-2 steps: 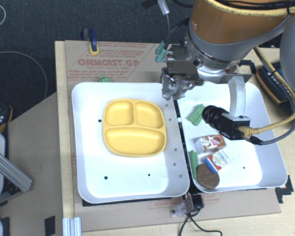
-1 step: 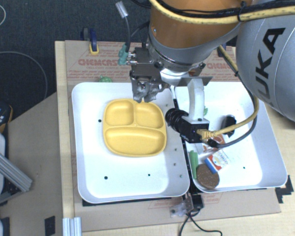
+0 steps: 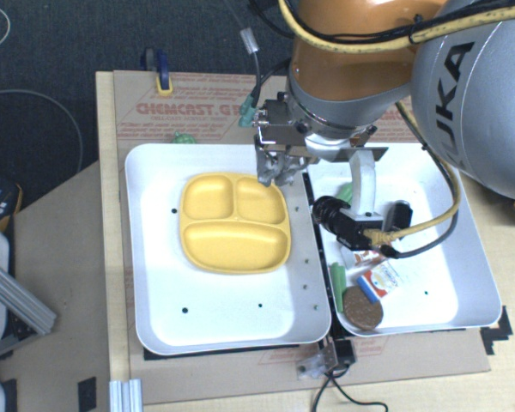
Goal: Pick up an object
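Where the left bin point(image 3: 154, 307) and the right bin point(image 3: 468, 273) meet on the table point(image 3: 69, 230), you will find the jaws at the far end of the shared rim, carried by the arm point(image 3: 481, 84) reaching in from the right. Jaws: low over the far right corner of the yellow divided plate point(image 3: 236, 223); whether open or closed, you cannot tell, and nothing shows gripped in them. Left bin, contents: the plate, three compartments, lying flat toward the far side. Right bin, contents, all at its near left corner: one brown round disc point(image 3: 361, 308) against the near wall; one green stick point(image 3: 336, 280) just beyond it along the left wall; one small red, white and blue packet point(image 3: 378, 280) to the right of the stick, touching or nearly touching the disc. Outside the bins: a printed cardboard sheet point(image 3: 197, 101) under them, with a small green scrap point(image 3: 183, 138) lying on it beside the far rim of the left bin.
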Robot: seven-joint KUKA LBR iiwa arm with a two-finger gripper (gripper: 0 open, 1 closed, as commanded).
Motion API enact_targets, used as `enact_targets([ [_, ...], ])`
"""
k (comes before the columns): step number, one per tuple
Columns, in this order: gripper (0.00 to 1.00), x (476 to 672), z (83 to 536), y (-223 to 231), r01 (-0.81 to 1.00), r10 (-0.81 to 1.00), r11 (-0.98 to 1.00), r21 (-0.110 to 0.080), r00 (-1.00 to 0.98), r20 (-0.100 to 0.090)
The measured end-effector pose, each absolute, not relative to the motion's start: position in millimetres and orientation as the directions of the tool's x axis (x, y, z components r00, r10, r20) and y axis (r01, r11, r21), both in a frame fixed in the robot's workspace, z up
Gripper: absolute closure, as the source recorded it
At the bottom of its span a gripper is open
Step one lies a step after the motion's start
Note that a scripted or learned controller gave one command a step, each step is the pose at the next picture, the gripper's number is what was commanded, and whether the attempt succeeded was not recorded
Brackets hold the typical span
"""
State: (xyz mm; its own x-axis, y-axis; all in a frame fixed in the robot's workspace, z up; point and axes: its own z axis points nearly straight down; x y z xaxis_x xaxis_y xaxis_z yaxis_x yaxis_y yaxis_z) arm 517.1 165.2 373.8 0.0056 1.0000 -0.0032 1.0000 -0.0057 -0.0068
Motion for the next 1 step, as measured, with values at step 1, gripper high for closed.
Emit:
enact_targets([
  [1,1.00,515.8,421.3,226.5,1.000,1.000,0.006,0.006,-0.006,0.003],
])
